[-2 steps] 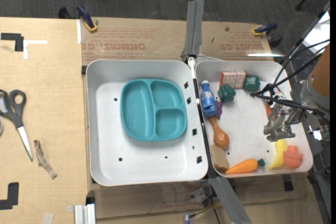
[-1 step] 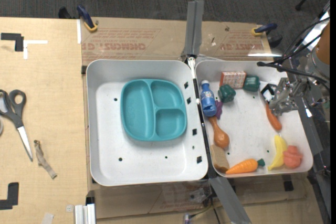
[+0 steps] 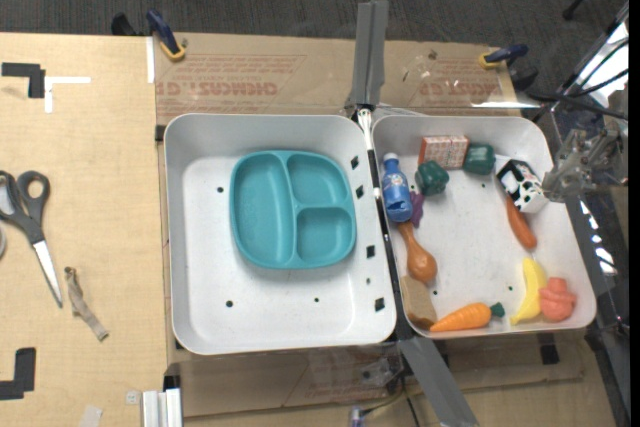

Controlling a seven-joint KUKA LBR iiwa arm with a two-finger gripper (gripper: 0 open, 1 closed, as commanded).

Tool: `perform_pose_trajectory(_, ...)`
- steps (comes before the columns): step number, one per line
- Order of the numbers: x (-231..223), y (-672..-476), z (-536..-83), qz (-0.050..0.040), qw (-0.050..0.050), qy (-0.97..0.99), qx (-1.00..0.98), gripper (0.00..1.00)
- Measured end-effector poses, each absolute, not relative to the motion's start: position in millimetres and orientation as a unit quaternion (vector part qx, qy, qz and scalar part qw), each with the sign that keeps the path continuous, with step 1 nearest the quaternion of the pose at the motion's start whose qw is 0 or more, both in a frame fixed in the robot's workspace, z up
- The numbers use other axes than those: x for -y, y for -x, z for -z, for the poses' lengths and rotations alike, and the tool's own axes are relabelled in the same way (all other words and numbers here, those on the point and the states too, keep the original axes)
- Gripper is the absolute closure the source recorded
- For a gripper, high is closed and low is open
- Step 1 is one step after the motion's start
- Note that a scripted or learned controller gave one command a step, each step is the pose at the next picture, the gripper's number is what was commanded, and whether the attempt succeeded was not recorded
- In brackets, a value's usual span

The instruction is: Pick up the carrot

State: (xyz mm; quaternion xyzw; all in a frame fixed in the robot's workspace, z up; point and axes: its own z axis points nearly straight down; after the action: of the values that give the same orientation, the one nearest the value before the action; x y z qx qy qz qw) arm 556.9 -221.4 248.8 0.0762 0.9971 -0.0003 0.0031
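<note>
Carrot (image 3: 465, 317) lies near the front edge of the right bin (image 3: 470, 255), its orange body pointing left and its green top toward a yellow banana (image 3: 527, 292) just beside it. A pink toy (image 3: 557, 299) sits against the banana in the front right corner. A second long orange piece (image 3: 520, 223) lies on a slant by the bin's right wall, just below a black-and-white toy (image 3: 518, 180). Along the left wall stand a blue bottle (image 3: 395, 187) and a brown drumstick-shaped piece (image 3: 418, 257); a dark green item (image 3: 432, 177) and a reddish box (image 3: 443, 151) sit toward the back.

The gripper (image 3: 560, 177) hangs over the right rim, well apart from the carrot — whether its jaws are parted or closed I cannot tell. Nothing shows between them.

The left bin (image 3: 190, 215) holds a teal divided plate (image 3: 294, 210). Scissors (image 3: 32, 225) lie on the bench at far left.
</note>
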Motion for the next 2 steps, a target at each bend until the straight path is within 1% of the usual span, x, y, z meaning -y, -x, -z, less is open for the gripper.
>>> perform_pose_trajectory(1,220.9,-619.2,-251.1,0.0001,0.003,-0.134,-0.991,1.00)
perform_pose_trajectory(2,221.4,-654.2,-263.6,0.0000,0.003,-0.189,-0.982,1.00)
